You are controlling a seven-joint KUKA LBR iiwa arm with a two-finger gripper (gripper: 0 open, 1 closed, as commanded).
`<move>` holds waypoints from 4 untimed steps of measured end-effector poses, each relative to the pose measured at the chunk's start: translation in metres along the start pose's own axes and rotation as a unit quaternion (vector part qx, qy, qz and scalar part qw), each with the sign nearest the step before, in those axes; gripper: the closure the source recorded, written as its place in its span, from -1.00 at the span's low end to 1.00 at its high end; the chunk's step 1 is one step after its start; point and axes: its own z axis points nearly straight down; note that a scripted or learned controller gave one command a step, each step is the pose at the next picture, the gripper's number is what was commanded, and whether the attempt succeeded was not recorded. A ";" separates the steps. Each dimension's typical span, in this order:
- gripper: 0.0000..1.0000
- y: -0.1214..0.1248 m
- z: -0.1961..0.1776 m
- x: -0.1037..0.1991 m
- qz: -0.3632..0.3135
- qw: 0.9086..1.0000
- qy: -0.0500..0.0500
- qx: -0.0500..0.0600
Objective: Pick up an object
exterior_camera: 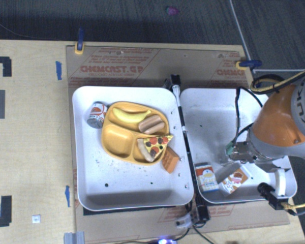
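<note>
Presently: end effector (233, 154) above right bin (213, 103), grip state cannot be told.
2 small cartons (207, 178) (234, 181) below look light, stiff; best pinched across flat sides.

A pale wooden bench (30, 151) fills the lower part of the view, marked with black tape squares (1, 66) along its left side and small blue tape strips (58, 70). A brown protective sheet with red lettering (142, 60) lies on it, clamped at the top corners. Beyond the bench lies dark grey carpet (117, 9).
</note>
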 end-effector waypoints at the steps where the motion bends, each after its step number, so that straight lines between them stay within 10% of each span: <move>1: -1.00 0.000 0.000 0.000 0.000 1.000 0.000 0.000; 2: -1.00 -0.002 0.011 0.003 -0.001 1.000 0.004 0.005; 3: 1.00 0.000 0.000 0.000 0.000 1.000 0.000 0.000; 4: -1.00 0.000 0.000 0.001 0.000 1.000 0.000 0.001</move>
